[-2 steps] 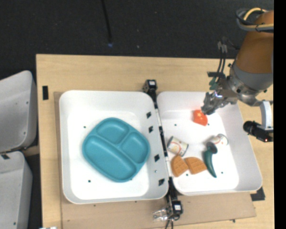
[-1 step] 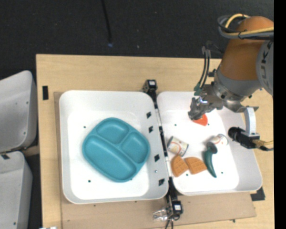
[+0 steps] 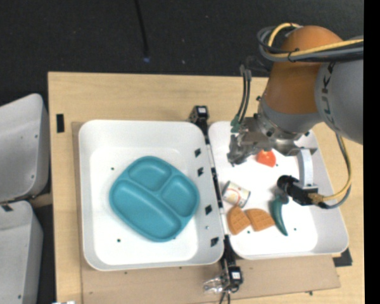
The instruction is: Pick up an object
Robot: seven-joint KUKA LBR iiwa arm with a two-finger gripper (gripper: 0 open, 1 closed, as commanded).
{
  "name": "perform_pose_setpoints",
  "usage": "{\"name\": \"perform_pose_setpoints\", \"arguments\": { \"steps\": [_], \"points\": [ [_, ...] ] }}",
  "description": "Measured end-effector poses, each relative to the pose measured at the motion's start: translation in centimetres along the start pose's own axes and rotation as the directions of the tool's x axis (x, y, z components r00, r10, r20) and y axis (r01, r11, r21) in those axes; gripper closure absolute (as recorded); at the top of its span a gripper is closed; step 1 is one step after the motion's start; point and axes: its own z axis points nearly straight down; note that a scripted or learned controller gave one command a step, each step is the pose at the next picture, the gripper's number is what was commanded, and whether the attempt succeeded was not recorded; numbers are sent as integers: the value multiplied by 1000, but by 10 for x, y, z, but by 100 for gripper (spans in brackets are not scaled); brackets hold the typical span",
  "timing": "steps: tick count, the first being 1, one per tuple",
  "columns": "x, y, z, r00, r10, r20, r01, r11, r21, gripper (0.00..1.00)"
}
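Observation:
My gripper hangs over the upper left part of the right bin, just above the bin floor, with nothing seen between its fingers. A small orange-red object lies just to its right. Below it rests a small white cup on its side. Two tan toast-like pieces lie near the bin's front, with a teal curved object with a black end to their right.
The left bin holds a teal divided plate. A black clip row runs along the divider between the bins. A cable loops from the arm over the right bin's right side.

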Motion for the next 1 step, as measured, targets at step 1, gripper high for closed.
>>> {"name": "perform_pose_setpoints", "arguments": {
  "steps": [1],
  "points": [
    [62, -8, 3, 1000, -1, -1, 1, 1000, 1, 100]
  ]
}}
